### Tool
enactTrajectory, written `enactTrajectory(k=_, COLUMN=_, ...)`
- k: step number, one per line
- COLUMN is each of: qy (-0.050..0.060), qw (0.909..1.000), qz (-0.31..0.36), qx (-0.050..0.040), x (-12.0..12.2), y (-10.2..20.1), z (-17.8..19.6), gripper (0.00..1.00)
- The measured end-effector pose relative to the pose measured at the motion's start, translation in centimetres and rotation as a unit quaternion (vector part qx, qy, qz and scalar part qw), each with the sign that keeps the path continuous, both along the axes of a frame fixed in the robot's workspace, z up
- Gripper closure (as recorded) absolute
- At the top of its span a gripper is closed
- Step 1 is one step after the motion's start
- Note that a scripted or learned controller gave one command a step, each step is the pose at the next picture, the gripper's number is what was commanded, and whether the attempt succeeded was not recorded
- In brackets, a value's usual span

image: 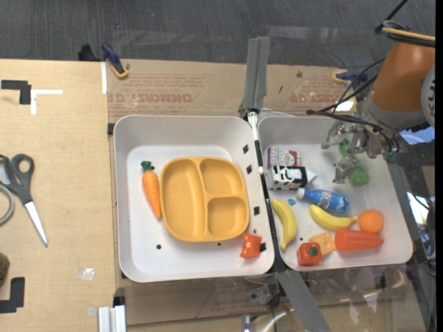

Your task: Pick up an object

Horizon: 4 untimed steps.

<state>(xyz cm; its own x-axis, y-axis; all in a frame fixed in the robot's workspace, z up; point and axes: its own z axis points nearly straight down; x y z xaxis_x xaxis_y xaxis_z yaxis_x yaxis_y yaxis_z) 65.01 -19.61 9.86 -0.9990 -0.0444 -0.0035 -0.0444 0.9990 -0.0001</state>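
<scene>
Over the right bin [405,206] we see the gripper [344,163] hanging near the far right corner, its metal fingers pointing down just left of a small green object [359,177]. We cannot tell how the gripper is set, as the parts blur together from this angle, and we see nothing between them.

Below it in the same bin lie a small carton [286,178] with black and white patches, a pink-and-white packet [282,156] just behind it whose print is too small for us to read, and a blue bottle [326,200] on its side with a white cap and a label we cannot make out. Nearer the front edge we find two bananas [284,221], an orange ball [371,220], a red-orange carrot-shaped piece [358,241], and a tomato-like red toy [309,254].

The left bin [128,206] holds a yellow divided plate [203,198] with three compartments, a toy carrot [151,191] lying just beside its left side, and a small red piece [251,246] near its front right corner.

Behind both bins runs a strip of cardboard [166,92] with red printing that appears upside down to us; the letters seem to read "CHEMICAL GU", though we are unsure of it. On the bench to the left rests a pair of scissors [28,196] with grey handles.
</scene>
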Motion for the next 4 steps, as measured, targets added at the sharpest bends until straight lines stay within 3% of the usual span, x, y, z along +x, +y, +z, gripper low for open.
enactTrajectory(k=1, qy=-0.002, qw=1.0, qz=0.001, qx=-0.0007, x=0.1, y=0.0, z=0.9, gripper=1.0)
enactTrajectory(k=2, qy=-0.002, qw=1.0, qz=0.001, qx=-0.0005, x=0.1, y=0.0, z=0.8, gripper=0.0)
enactTrajectory(k=3, qy=0.0, qw=0.9979, qz=-0.064, qx=0.0003, x=0.7, y=0.9, z=-0.7, gripper=0.0)
enactTrajectory(k=4, qy=0.001, qw=0.9906, qz=-0.137, qx=-0.0001, x=-1.7, y=5.7, z=-0.7, gripper=0.0)
